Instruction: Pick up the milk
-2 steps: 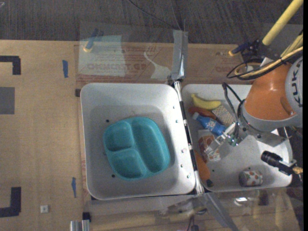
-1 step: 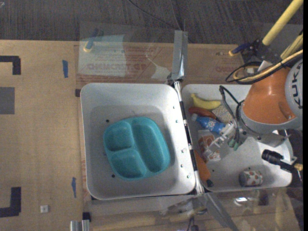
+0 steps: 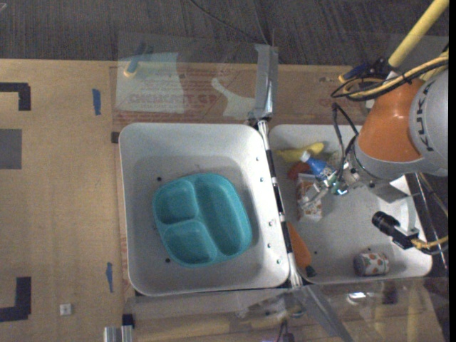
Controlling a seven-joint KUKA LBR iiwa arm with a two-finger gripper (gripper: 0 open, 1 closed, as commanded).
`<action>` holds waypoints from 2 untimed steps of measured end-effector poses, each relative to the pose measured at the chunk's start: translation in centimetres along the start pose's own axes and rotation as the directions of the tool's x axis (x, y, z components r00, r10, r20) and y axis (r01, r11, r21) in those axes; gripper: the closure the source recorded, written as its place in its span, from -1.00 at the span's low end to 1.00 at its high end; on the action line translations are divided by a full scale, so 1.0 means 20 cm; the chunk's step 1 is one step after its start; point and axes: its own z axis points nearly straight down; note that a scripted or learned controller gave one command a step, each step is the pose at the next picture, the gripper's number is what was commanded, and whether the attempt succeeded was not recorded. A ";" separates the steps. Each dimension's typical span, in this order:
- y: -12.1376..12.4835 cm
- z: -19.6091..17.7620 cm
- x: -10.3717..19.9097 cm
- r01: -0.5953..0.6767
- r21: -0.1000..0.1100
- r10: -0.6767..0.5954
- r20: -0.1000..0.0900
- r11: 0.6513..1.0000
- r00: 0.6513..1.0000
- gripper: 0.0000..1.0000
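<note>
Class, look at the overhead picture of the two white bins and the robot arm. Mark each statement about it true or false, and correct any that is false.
1. The teal divided plate lies in the left bin. True.
2. The milk carton lies on the teal plate. False: it lies in the right bin, near the wall between the bins.
3. The gripper is over the right bin, close beside the milk carton. True.
4. The banana lies in the left bin. False: it lies in the right bin.
5. The small can lies toward the right bin's near edge. True.
</note>
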 end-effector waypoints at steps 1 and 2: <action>0.05 -0.07 0.00 0.004 -0.022 -0.004 0.009 1.000 1.000 1.00; 0.06 0.01 -0.06 -0.207 0.033 0.207 -0.001 0.978 0.978 1.00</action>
